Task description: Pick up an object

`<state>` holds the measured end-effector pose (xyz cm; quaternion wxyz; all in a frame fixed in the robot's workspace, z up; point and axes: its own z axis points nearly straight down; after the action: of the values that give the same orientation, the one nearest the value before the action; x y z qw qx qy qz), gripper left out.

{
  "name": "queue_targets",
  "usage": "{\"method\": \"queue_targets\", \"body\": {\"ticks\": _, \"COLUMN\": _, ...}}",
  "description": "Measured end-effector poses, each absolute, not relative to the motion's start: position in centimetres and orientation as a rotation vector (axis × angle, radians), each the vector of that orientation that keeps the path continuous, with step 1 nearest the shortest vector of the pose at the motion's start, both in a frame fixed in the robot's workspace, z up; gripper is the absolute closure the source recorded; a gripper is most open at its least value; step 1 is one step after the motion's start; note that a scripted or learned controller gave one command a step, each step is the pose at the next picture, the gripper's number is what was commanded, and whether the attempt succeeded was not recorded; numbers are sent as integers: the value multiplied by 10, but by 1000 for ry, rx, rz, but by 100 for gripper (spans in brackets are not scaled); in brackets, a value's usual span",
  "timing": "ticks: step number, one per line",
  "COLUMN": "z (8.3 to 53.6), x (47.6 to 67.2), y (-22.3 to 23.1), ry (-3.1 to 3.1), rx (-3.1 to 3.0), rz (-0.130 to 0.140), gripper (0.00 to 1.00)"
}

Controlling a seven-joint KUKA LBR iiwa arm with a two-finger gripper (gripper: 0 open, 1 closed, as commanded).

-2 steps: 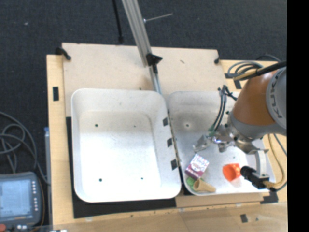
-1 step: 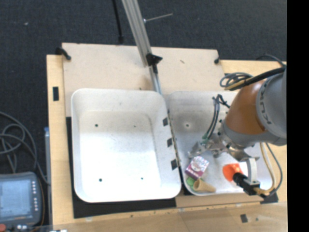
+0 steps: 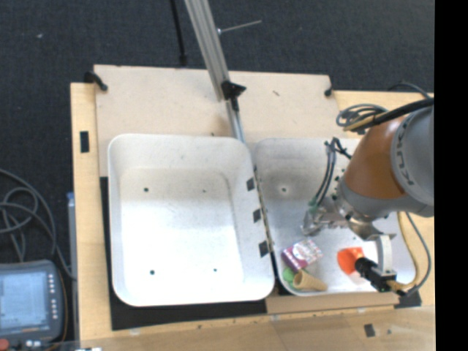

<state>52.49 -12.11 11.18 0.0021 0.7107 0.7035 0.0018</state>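
My gripper (image 3: pixel 314 222) hangs low over the right bin (image 3: pixel 281 168), near its middle, below the arm's orange band. Just in front of it lies a purple and white packet (image 3: pixel 302 254). A small green piece (image 3: pixel 290 276) and a tan cone (image 3: pixel 311 282) rest by the bin's front wall. An orange object (image 3: pixel 349 259) lies to the right, partly covered by the wrist. Nothing shows in the gripper's grasp.
The left bin (image 3: pixel 183 218) stands beside the right one, the two sharing a divider with black clips (image 3: pixel 257 215). A slanted aluminium post (image 3: pixel 208 39) rises behind the bins. Cables (image 3: pixel 358 115) loop near the arm at the back right.
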Motion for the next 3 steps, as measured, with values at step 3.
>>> {"method": "queue_targets", "body": {"ticks": 3, "z": 251, "x": 529, "y": -112, "ry": 2222, "rx": 2212, "rz": 7, "gripper": 100}}
